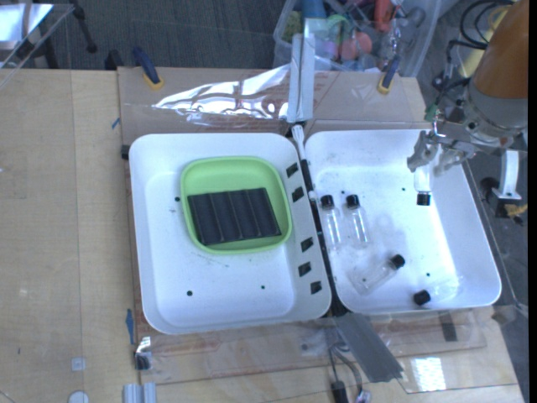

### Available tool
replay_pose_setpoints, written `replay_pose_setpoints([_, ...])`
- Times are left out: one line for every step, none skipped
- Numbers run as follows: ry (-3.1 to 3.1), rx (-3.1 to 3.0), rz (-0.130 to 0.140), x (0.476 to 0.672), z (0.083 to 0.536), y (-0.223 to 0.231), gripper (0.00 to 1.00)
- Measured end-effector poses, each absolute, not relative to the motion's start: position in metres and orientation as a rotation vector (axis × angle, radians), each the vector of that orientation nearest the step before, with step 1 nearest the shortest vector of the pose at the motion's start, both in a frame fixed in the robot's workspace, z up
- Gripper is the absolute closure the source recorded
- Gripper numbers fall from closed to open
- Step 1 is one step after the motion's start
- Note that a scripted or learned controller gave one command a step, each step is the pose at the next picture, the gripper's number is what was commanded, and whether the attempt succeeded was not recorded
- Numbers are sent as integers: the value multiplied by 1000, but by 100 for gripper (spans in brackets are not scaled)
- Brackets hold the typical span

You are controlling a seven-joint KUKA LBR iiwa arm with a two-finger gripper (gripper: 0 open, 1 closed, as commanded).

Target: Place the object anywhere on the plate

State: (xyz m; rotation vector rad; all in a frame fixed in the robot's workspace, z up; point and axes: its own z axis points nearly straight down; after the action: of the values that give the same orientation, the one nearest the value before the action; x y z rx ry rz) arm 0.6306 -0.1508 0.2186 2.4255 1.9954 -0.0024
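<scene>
A green plate (195, 177) sits in the left bin (159, 225) with a dark ribbed slab (233, 217) lying on it. Several clear vials with black caps are in the right bin (470, 250): two side by side (342, 221) near the divider, one tilted (379, 272) further front, and a loose black cap (421, 297). My gripper (428, 164) hangs over the right bin's far right part. One more vial (422, 183), cap down, stands upright directly below it, its top meeting the gripper in this view. Whether it is held or lies behind, I cannot tell.
A row of black clips (304, 225) runs along the divider between the bins. Crumpled foil (226, 103) lies behind the left bin, and a clear box of coloured items (361, 15) stands at the back. Bare wooden benchtop (59, 225) extends left.
</scene>
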Motion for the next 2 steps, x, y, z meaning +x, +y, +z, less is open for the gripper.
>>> replay_pose_setpoints([1995,2425,-2,631,219,-151,0])
replay_pose_setpoints([2012,2410,0,667,289,-216,0])
